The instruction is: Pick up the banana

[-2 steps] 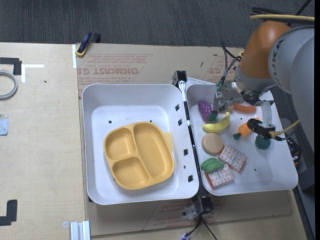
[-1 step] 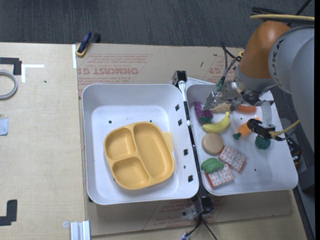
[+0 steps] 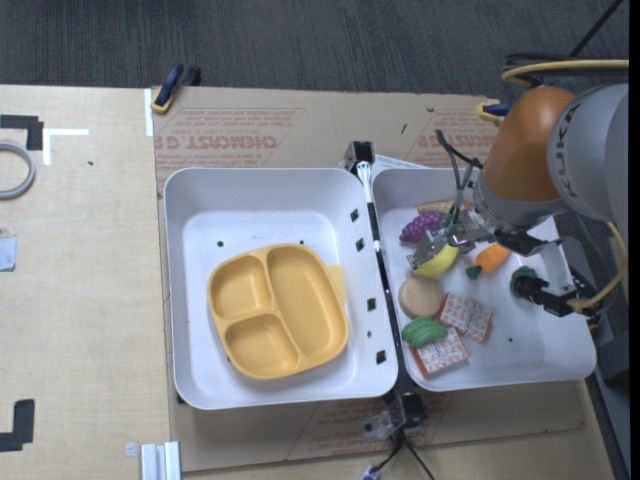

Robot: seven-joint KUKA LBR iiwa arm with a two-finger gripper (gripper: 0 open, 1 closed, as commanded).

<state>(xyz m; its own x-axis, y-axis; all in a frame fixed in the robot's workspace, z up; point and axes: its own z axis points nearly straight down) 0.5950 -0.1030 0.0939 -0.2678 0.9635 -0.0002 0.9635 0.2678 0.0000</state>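
The banana (image 3: 437,260) is a short yellow piece lying tilted in the right bin (image 3: 560,353), near its left wall. My gripper (image 3: 455,239) hangs right over the banana's upper right end and seems to touch it. The wrist and its cables hide how the gripper meets the banana. The grey arm with its orange band (image 3: 527,148) reaches in from the right, above the bin's back half.
Around the banana lie purple grapes (image 3: 420,226), an orange carrot (image 3: 490,258), a round beige piece (image 3: 420,296), a green item (image 3: 425,331) and two red-and-white packets (image 3: 465,316). The left bin (image 3: 190,268) holds a yellow divided plate (image 3: 278,310).
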